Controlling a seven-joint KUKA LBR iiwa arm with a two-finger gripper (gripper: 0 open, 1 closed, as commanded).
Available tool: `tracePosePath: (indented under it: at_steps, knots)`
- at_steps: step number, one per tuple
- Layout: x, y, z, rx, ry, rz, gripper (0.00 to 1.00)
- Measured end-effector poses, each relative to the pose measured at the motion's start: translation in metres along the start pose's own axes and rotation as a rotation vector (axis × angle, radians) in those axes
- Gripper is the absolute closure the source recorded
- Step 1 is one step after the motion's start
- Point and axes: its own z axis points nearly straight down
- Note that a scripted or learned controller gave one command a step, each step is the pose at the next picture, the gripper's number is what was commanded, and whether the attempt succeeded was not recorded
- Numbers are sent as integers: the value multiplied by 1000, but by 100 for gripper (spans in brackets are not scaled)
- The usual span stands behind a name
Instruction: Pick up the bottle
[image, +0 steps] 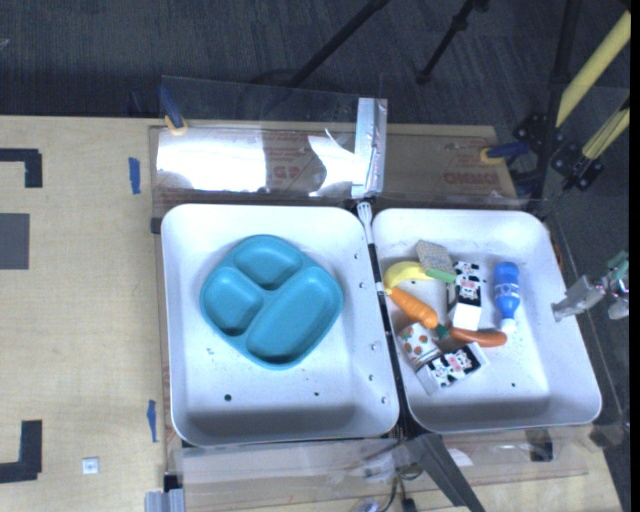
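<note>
Lying in the right bin, the bottle, blue cap up-frame, just right of a cow-print carton; an orange carrot crosses below it. Claw at the bin's right rim, grip state unclear. Left bin has a blue divided plate.

The end effector is cut off at the right edge, its fingers too blurred to read.
</note>
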Motion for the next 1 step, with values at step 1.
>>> tracePosePath:
  at_steps: [1]
  knots:
    - [-8,8,119,0,1,-294,0]
